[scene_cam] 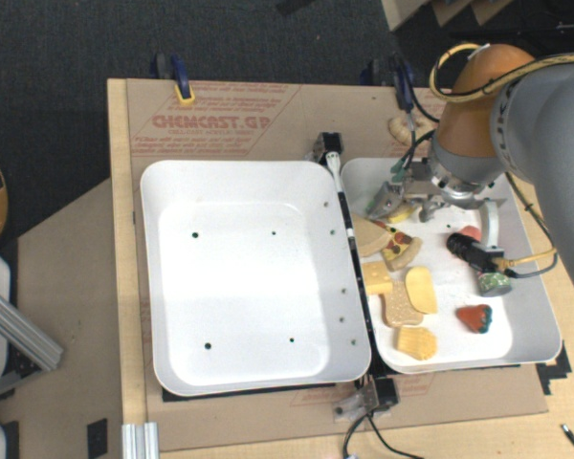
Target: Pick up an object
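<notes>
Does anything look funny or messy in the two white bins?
Nothing looks spilled or broken. The small toy foods, yellow and tan pieces and a red one, all crowd the right white bin, where the gripper is. The left white bin has none.

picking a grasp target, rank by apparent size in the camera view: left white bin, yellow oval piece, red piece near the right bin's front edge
1. left white bin, by far the largest.
2. yellow oval piece.
3. red piece, a bit smaller than the oval piece.
Both pieces lie at a similar depth in the right bin, so the ranking looks fair.
</notes>
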Controlling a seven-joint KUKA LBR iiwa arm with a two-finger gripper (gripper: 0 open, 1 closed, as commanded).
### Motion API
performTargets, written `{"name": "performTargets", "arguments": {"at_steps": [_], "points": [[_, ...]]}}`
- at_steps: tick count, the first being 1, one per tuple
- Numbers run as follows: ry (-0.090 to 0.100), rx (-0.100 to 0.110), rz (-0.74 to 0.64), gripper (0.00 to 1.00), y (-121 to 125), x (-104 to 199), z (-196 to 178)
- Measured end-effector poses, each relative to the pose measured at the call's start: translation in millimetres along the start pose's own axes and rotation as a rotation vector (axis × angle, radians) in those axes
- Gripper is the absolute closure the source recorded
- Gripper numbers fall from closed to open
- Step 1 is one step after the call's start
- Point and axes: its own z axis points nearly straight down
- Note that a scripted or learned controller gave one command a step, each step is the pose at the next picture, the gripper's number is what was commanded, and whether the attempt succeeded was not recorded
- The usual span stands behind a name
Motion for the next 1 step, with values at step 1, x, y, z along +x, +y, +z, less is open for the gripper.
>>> {"name": "performTargets", "arguments": {"at_steps": [1], "points": [[-0.003,-0.005,0.005,1.00,0.1,-4.0,-15.5]]}}
